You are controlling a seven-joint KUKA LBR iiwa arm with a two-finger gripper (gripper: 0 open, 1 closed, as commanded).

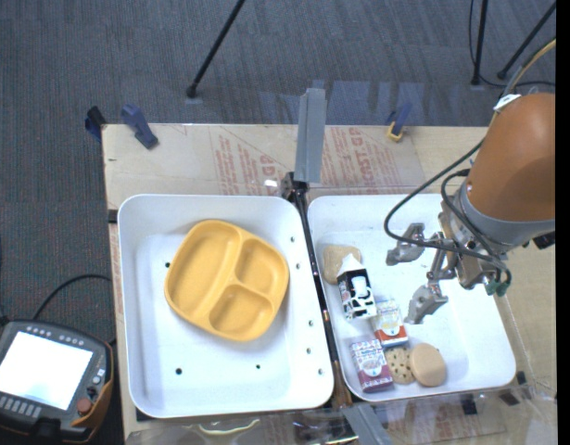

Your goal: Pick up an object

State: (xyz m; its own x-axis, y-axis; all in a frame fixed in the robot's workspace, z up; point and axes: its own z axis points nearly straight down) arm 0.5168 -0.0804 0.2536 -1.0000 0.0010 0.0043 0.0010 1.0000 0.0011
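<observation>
Yellow plastic catches my eye first: a divided plate (pixel 228 279) lies flat in the left bin (pixel 141 378), three compartments facing up, a little toward the divider where the two bins meet. I take that plate as my landmark.

To the right of the plate, across the divider, sits the right bin (pixel 493 341), and everything I could pick is in it. Closest to the plate is a tan bread-like piece (pixel 337 260), hard against the bin's left wall. Just beside that piece, overlapping its lower edge, stands a small black-and-white carton (pixel 357 294). Further right of the plate and lower down I see a small orange-and-white box (pixel 389 322), then a pink-and-white packet (pixel 370 363) near the bin's front wall. A cookie (pixel 401 366) lies next to the packet, and a tan bun (pixel 428 364) touches the cookie's far side.

The arm (pixel 516 170) comes in well right of the plate, its orange band big in my view. The gripper (pixel 430 274) hangs above the right bin, above and to the right of the orange-and-white box. Its fingers (pixel 424 302) stand spread, released, with nothing between them. I cannot tell how high it sits over the bin floor.
</observation>
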